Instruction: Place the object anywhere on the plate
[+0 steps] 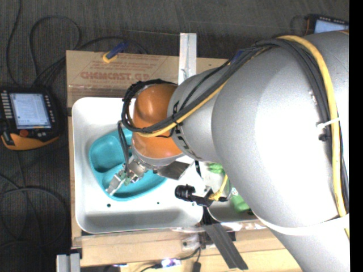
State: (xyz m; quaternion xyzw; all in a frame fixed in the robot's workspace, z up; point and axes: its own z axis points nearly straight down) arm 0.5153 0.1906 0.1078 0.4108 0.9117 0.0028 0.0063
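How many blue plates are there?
1. The blue plate lies in the left white bin, partly under the arm and the gripper. The arm may hide others.

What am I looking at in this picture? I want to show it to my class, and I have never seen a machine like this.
This is one picture, taken by a camera fixed above a workbench and looking down at a slant. The big grey shape is a robot arm reaching in from the right; the orange band sits just above its wrist. At its tip is the gripper, the part meant to grasp things, and it hangs over a turquoise plate. The plate lies in a shallow white bin on the left. The arm hides most of the second bin, where something green peeks out. Whether the gripper holds anything is too small to tell. A handheld control screen lies on the floor at the far left.
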